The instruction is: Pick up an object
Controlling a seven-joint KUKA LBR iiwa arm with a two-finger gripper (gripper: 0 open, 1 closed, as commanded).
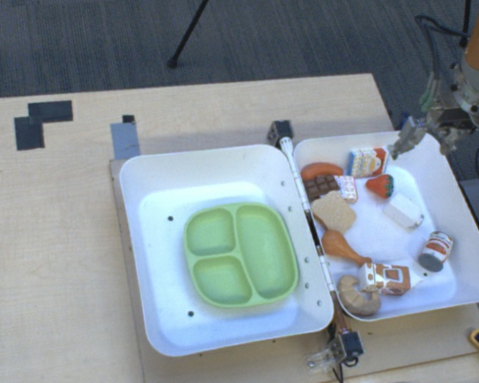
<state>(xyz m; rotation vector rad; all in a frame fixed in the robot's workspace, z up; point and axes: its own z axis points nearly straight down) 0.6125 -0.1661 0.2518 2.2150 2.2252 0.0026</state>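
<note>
Right bin (465,228): toy food heaped loose for picking — strawberry (380,185), drumstick (343,245), bread slice (335,212), small can (436,251); gripper (423,133) at its far right corner, jaws spread, holding nothing; left bin (154,240): green divided tray (240,255).

Position: the camera is fixed above the bench (48,253).
Direction: both white bins (212,177) are looked down on at a slant.
Distance: moderate; bench and far floor (201,17) are included.
</note>
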